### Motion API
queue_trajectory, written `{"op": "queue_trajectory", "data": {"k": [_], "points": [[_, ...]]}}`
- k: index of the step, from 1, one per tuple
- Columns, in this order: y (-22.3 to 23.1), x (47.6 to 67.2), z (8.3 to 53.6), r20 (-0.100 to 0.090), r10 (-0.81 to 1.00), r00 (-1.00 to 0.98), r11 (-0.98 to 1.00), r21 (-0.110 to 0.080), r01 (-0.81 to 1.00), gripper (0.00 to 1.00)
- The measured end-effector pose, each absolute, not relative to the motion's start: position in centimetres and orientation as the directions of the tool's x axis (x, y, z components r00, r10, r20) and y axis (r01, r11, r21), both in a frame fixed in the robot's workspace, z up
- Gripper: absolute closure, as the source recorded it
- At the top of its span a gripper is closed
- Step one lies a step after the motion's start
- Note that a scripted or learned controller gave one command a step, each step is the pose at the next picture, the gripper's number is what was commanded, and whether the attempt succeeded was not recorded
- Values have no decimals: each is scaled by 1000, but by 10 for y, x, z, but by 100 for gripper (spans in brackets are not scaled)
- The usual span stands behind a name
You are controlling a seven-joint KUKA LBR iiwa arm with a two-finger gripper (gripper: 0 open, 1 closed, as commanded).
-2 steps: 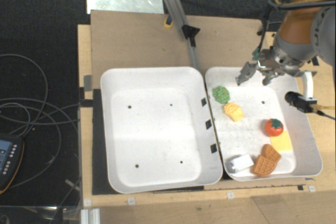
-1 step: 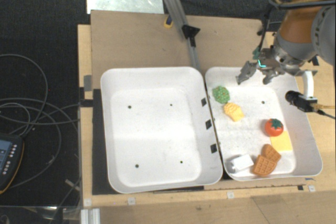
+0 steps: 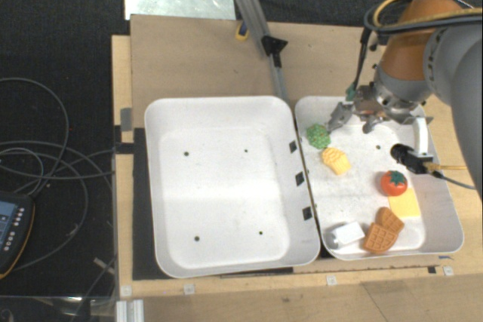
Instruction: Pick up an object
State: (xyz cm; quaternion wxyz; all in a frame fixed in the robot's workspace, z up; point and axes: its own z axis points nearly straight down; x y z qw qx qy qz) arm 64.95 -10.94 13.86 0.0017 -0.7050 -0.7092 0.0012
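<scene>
Altogether the right-hand white plastic bin (image 3: 453, 234) holds six small toys: a knobbly green broccoli floret (image 3: 318, 136), a yellow corn cob (image 3: 336, 161), a glossy red tomato (image 3: 392, 182), a flat yellow cheese slab (image 3: 406, 204), a ridged brown waffle (image 3: 383, 231) and a white block (image 3: 346, 234). The two-finger metal gripper (image 3: 353, 117) hangs beside the broccoli with fingers spread apart, holding nothing.

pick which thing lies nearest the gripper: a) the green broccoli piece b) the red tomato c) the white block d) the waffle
a, the green broccoli piece sits just below and left of the gripper in the right bin, while the tomato, waffle and white block lie farther toward the near edge.
</scene>
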Motion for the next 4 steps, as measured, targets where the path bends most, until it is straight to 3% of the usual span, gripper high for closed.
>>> {"op": "queue_trajectory", "data": {"k": [1, 2, 4], "points": [[-107, 652, 93, 5, 1000, -5, 5, 5, 1000, 0], [-108, 654, 108, 2, 1000, -8, 8, 11, 1000, 100], [-107, 655, 217, -1, 1000, -4, 4, 7, 1000, 100]]}}
